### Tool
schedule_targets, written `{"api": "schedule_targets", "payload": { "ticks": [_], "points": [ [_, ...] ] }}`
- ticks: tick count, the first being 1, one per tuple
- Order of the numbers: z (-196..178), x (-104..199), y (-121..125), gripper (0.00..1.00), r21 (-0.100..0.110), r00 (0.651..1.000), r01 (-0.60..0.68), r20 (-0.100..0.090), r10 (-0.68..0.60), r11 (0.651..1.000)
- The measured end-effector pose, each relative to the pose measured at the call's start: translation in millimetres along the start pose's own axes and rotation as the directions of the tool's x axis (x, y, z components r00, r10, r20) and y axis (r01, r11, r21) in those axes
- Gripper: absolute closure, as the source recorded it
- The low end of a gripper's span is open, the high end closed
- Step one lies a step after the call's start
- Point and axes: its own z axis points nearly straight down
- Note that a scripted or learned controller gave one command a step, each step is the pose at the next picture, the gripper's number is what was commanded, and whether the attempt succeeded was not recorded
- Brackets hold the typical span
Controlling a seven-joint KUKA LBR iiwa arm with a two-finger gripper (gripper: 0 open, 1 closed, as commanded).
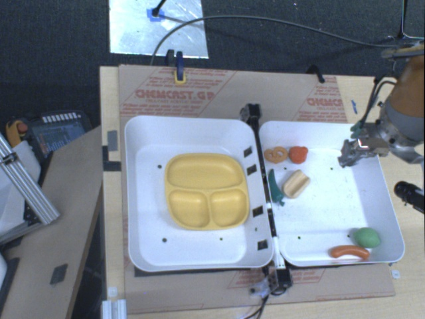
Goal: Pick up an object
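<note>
Gripper (350, 153), right of frame over the right white bin (385, 198): finger state I could not tell. Nothing lifted; bread roll (296, 183), red ball (299, 154), green ball (366, 237) lay below-left.

Bench (219, 88) with two white bins (143, 198)

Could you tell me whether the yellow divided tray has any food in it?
Empty: all three compartments of the yellow divided tray show bare yellow plastic.
</note>
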Motion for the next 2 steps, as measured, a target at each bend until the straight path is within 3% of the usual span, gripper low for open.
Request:
{"api": "schedule_targets", "payload": {
  "ticks": [1,2],
  "points": [
    [-3.2,46.4,9.6,1.00,0.003,1.000,0.004,-0.003,-0.004,1.000],
    [3.1,102.2,35.8,1.00,0.003,1.000,0.005,-0.003,-0.005,1.000]
  ]
}}
